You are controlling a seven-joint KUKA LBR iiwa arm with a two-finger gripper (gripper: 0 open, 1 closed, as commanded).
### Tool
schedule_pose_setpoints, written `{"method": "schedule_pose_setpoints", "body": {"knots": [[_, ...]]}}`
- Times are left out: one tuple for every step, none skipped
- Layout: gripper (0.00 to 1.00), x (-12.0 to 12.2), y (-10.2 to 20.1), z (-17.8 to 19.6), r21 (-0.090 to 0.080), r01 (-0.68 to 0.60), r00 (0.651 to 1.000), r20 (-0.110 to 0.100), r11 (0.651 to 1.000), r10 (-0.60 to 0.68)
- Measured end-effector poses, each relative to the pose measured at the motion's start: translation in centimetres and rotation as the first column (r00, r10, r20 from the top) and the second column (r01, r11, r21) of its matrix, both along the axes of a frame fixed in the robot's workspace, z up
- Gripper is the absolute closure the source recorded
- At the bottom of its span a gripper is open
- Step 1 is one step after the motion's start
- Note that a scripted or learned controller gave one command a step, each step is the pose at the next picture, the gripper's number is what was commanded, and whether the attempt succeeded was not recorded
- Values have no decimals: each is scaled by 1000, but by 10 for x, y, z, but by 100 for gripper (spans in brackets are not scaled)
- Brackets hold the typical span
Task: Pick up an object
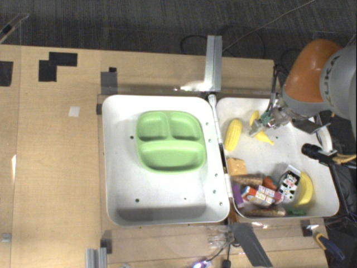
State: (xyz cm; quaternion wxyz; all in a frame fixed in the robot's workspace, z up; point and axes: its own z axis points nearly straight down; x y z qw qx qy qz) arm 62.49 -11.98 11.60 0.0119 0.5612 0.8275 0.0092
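Pick — in progress | I see the tool (266,121) down in the right bin (329,202) over a small yellow piece (264,135) beside the corn (232,134) | tool state: cannot tell | nothing lifted yet — grasp and raise remain

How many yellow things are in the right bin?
3: a corn cob at upper left, a small yellow piece under the hand, a banana at lower right. Others may be hidden in the pile.

Two white bins sit side by side on a wooden bench. The left bin (114,166) holds a green divided tray (169,140). The right bin (321,175) holds a corn cob (232,134), a banana (305,189) and small packages. The gripper (268,123) hangs over a small yellow object (261,136).
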Motion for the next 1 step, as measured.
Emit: {"method": "schedule_pose_setpoints", "body": {"knots": [[100, 2, 26, 82, -1, 191, 981, -23, 982, -191]]}}
